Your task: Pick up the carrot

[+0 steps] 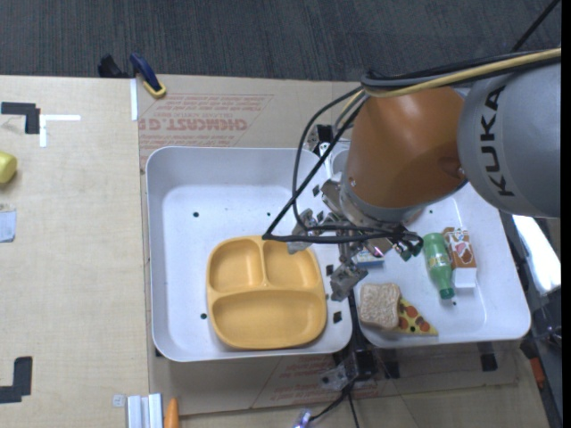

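My gripper (346,279) hangs low over the left edge of the right bin (500,324), by the wall it shares with the left bin (169,239). The orange wrist band (401,150) and grey arm cover the middle and back of the right bin, hiding whatever lies under them. Just right of the gripper lie a slice of brown bread (379,304) and a pizza slice (417,319). I see nothing between the gripper's tips from this angle.
A yellow divided plate (265,292) fills the front of the left bin. A green bottle (438,263) and a small red-and-white carton (461,255) lie right of the gripper. Black cables (308,163) loop over the bins' shared wall. A small orange item (169,409) lies off the bins at the bench's front.
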Controlling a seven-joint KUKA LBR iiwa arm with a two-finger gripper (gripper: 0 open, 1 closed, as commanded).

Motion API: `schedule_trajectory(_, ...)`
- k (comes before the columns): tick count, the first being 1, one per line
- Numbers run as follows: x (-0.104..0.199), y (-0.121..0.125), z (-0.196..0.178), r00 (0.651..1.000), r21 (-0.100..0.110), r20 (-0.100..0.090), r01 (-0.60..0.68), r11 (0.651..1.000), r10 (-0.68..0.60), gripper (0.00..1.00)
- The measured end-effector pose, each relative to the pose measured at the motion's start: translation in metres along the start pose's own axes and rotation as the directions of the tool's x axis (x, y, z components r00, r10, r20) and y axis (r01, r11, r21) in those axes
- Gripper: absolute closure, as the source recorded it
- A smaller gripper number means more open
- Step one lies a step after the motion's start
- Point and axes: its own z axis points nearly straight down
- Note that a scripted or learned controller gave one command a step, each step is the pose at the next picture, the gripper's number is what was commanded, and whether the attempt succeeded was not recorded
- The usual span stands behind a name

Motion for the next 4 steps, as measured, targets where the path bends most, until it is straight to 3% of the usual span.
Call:
schedule_trajectory(1,0.000,0.027,0.105,0.985,0.005,0.008,-0.175,0.985,0.175,0.00)
schedule_trajectory(2,-0.029,0.048,0.112,0.997,0.015,0.013,0.073,0.997,-0.074,0.00)
schedule_trajectory(3,-0.042,0.066,0.109,0.965,0.040,0.025,0.259,0.965,-0.260,0.00)
schedule_trajectory(4,-0.050,0.065,0.097,0.965,0.050,0.054,0.254,0.966,-0.257,1.00)
